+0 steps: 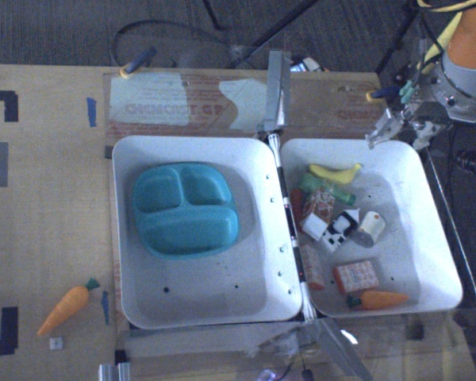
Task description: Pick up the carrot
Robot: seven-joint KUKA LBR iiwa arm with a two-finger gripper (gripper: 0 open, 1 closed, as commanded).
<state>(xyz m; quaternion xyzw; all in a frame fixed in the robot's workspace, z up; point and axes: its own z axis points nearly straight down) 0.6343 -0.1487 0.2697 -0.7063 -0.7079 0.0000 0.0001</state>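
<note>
An orange carrot (378, 298) with a green tip lies at the front edge of the right bin (428, 236), just in front of a small red box (355, 275). A second carrot (63, 309) lies on the wooden bench, outside the bins at the front left. My gripper (398, 135) hangs over the back rim of the right bin, far from both carrots. It looks open, with nothing between its fingers.
The right bin also holds a yellow banana (335, 171), a green item (312, 184), a red packet (320, 205), a black-and-white block (341, 227) and a small can (372, 227). A teal divided plate (186, 209) sits in the left bin (143, 292).
</note>
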